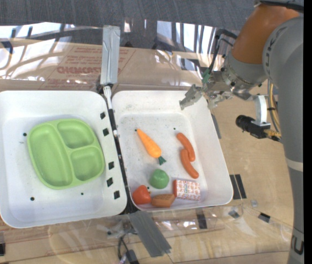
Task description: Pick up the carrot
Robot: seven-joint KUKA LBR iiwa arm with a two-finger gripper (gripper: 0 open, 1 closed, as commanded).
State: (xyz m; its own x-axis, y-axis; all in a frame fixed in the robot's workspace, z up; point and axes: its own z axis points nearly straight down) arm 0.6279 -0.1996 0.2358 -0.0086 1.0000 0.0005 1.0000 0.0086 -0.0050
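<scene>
A: Where is your gripper?

B: My gripper (200, 96) hangs over the upper right corner of the right bin (213, 147), at about one o'clock from that bin's centre. My arm (266, 43) comes in from the right, orange band above the wrist. The fingers (189, 99) point left and slightly down toward the bin's back rim. Whether they stand apart or together I cannot tell; at this slant they blur into one grey shape. Nothing shows between them.

A: And the carrot?

B: The carrot (149, 143) lies on the floor of the right bin, left of centre, at about seven o'clock from my gripper and well apart from it. Thick orange end toward eleven o'clock, dark green stub toward five o'clock. Untouched.

A: Neighbours?

B: Two sausages (187, 154) to the carrot's right, at three o'clock, one above the other, ends near each other. A green round fruit (159, 179) just below the carrot's stub, at six o'clock. Along the front rim: a red tomato-like piece (141, 194), a brown oblong piece (163, 200) touching it, and a small printed box (187, 190) at the right end of that row.

A: Left bin?

B: The left bin (7, 147) bears a green divided plate (65, 153), three compartments, at nine o'clock from the carrot, across the bins' shared edge. Cardboard (62, 65) lies behind both bins.
</scene>
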